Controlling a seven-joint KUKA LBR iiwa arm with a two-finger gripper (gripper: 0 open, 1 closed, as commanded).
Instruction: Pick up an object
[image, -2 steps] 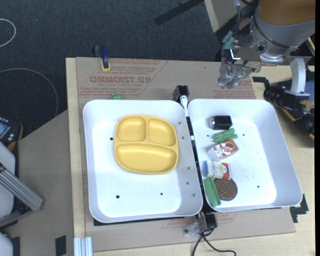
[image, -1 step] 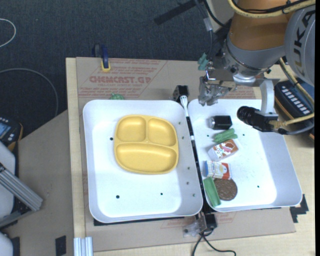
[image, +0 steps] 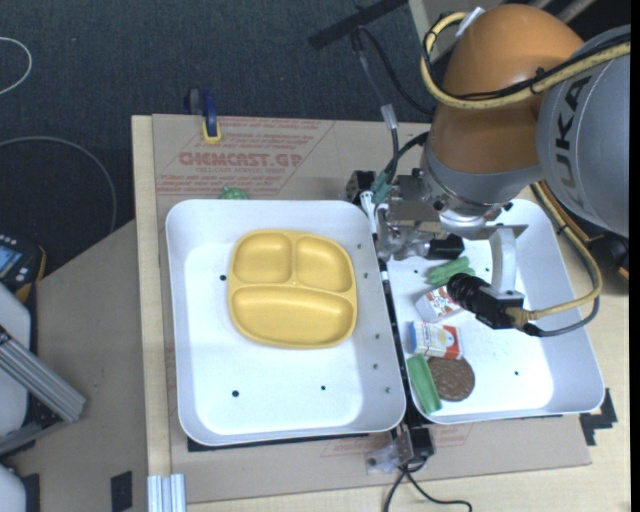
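White plastic bins sit side by side on the tan counter (image: 160, 300). The left shallow white bin (image: 200, 380) carries one thing: a yellow plastic divided plate (image: 293, 288), three compartments, lying flat, toward the bin's far half. The right shallow white bin (image: 560, 370) has the clutter, all of it along the near-left part, close to the wall shared with the other bin. Likely candidates for the pick: a small white carton with red and blue print (image: 437, 340), a second small red and white packet (image: 437, 301) just beyond it, a round brown disc (image: 452, 379) nearest the camera, and a flat green stick (image: 421, 384) lying along the left wall, touching or just beside the disc. Another green piece (image: 447, 271) lies farther back, partly under the arm.

Grey arm with orange band reaches in from the right and hangs over the far part of the right bin, so the try looks aimed at this pile, not the plate. The claw (image: 410, 235) is low near the dividing wall, hardware crowded around it; cannot tell how it stands, and nothing is seen held in it. A black cylindrical part with a yellow cable (image: 490, 303) sticks out over the bin beside the packets.

Judgement: approach phase, nothing lifted yet. Items packed against the wall may make a clean grip hard.
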